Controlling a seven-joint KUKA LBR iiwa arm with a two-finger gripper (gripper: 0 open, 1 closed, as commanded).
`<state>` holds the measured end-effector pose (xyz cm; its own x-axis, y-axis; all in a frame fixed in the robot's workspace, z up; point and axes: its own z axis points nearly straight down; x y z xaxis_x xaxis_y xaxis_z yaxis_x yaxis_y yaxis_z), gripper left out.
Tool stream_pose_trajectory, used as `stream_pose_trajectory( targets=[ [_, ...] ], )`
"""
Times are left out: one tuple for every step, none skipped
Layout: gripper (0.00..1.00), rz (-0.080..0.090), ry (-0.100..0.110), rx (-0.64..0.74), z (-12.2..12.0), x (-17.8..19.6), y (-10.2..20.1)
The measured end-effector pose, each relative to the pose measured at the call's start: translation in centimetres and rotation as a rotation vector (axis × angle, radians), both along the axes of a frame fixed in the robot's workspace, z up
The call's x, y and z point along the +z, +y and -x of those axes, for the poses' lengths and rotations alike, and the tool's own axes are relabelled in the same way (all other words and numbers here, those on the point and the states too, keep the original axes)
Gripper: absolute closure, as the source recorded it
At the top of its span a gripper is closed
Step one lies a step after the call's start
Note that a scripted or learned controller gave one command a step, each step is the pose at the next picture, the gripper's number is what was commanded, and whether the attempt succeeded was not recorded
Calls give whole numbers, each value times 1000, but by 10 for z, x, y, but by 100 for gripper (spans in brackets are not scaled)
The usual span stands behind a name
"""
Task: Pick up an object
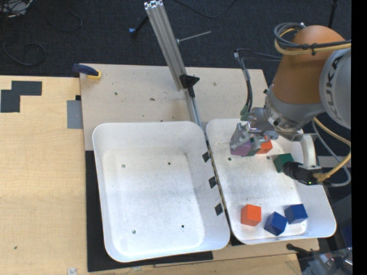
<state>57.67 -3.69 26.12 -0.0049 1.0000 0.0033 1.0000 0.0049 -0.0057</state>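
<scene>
Apparently the arm was in the reaching or closing step, its gripper (pixel 245 141) low over the upper part of the right bin (pixel 321 225), right at a purple object (pixel 245 148) with a small orange-red piece (pixel 264 147) touching it on the right. The metal of the gripper overlapped the purple object from above, and the view was too cluttered to tell whether the object was actually pinched or how the gripper was set; I cannot tell. If it was not gripped, the next move called for a firm closing on that purple object alone, then a straight lift clear of the bin wall.

A dark green block (pixel 281 162) lay just beside that cluster, close enough to be nudged. Near the bin's lower edge sat an orange cube (pixel 250 215) and two blue cubes (pixel 275 223) (pixel 296 213), well apart from the work. The left bin (pixel 114 234) lay across the divider, and a slanted aluminium bar (pixel 169 44) stood behind both.
</scene>
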Motion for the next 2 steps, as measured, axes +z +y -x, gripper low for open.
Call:
stream_pose_trajectory(
  targets=[
    [100, 1, -1, -1, -6, -5, 52],
    [100, 1, 2, 0, 1, -25, 110]
  ],
)
